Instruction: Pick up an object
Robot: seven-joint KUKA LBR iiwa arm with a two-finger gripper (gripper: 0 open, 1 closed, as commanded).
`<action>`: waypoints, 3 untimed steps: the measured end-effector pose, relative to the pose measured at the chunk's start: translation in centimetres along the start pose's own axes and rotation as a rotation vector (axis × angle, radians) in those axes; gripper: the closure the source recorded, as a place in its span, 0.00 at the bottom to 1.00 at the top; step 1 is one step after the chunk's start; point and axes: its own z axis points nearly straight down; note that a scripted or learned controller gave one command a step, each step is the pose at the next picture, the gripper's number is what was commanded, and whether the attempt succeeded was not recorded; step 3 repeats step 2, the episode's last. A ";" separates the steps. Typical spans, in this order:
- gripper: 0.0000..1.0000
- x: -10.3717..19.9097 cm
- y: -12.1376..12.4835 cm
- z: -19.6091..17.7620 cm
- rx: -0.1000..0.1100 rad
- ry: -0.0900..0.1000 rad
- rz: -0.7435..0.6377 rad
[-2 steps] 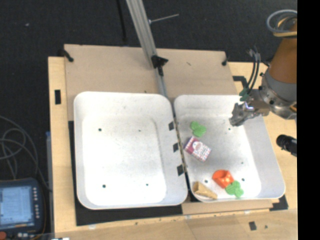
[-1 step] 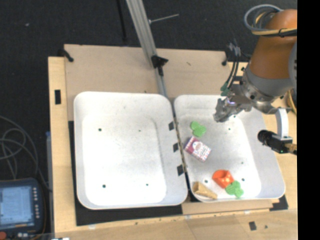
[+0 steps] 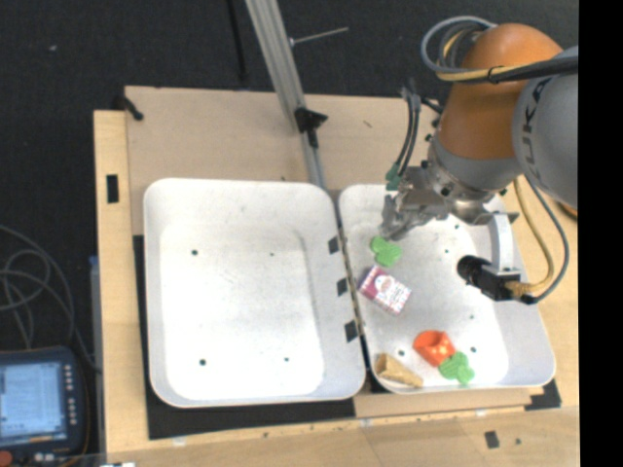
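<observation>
The desk (image 3: 117,261) carries two smooth white bins; the right bin (image 3: 526,353) holds the small things. The hand (image 3: 397,224) hangs just above a green piece (image 3: 386,252); whether it is apart or together I cannot tell. A straight, centred descent looks best. Nearby lie a glossy pink carton (image 3: 384,290), a rounded red-orange toy (image 3: 434,345) and a tan wedge (image 3: 397,369).

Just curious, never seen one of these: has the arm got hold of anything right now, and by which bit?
It cannot be told. The gripper hangs just above the green piece in the right bin.
</observation>
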 end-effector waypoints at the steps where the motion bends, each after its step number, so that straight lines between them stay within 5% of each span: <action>1: 1.00 4.1 0.7 1.1 0.000 0.000 0.001; 2: 1.00 8.7 2.9 1.4 -0.003 0.000 -0.001; 3: 1.00 8.7 2.9 1.4 -0.003 0.000 -0.001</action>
